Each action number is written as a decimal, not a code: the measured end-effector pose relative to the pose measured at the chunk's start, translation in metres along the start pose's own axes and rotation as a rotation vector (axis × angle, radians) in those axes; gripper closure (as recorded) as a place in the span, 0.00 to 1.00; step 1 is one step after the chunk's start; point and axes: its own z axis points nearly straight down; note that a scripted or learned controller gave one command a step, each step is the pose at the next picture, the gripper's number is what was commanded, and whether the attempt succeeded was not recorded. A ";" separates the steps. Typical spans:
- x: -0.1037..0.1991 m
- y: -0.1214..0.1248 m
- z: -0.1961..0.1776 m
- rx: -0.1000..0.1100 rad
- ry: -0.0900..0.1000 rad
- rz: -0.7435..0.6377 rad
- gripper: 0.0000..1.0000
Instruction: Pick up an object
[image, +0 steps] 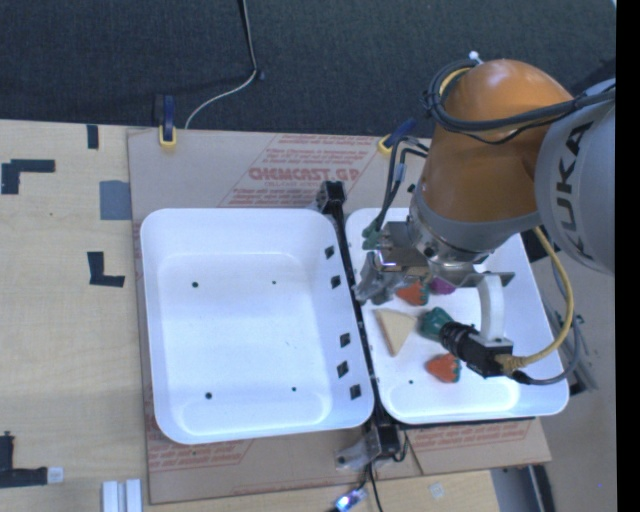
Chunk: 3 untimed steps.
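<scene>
Grey metal claw (372, 272) at centre-right over glossy white plastic bin (520, 400), grip state can't tell. Cream matte wedge (393, 330) just below. Brown cardboard sheet (250, 175) printed "CHEMCAST GP".

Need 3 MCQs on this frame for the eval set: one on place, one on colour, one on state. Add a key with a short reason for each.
1. The gripper is over:
A) the view's left white bin
B) the view's right white bin
C) the bare wooden bench

2. The flat triangular wedge is:
A) cream
B) blue
C) black

3. That wedge is:
A) lifted clear of the bin
B) lying on the bin floor
C) hanging over the rim

Key:
1 B, it sits just inside that bin's inner wall.
2 A, it shows pale cream against the white plastic.
3 B, it lies flat on the white floor.
</scene>
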 end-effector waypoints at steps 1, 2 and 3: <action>0.040 0.020 -0.056 -0.023 0.002 -0.003 1.00; 0.058 -0.014 -0.110 -0.024 0.003 -0.003 1.00; 0.062 -0.014 -0.183 -0.027 0.003 -0.001 1.00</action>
